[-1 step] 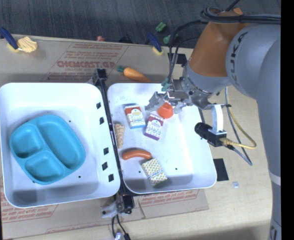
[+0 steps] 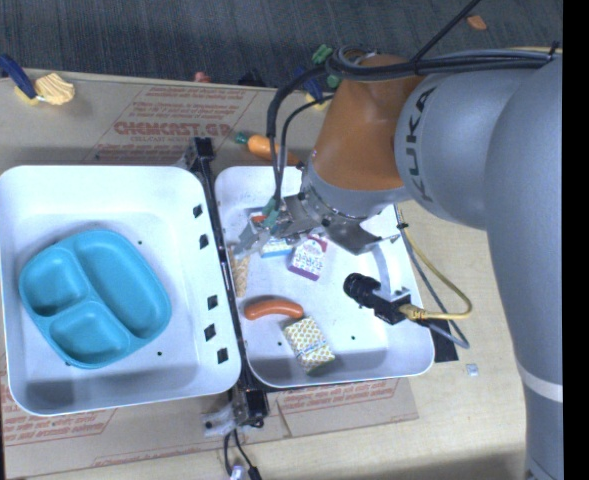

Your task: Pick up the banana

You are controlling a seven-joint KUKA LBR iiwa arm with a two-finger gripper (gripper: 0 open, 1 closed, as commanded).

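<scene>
**Gripper low in the right bin, banana not plainly picked out**

The gripper hangs above the orange sausage-shaped piece, up-frame of it, and there's too much clutter of metal and cable to tell whether it is spread or closed. Nothing reads as held. The likeliest banana, and that's a judgement, is the pale tan strip just left of the orange piece. It lies against the right bin at its left wall, with its long axis running along that wall. If so, it lies down-frame and a touch left of the gripper, so the approach must go toward the wall, with little room on that side.
</scene>
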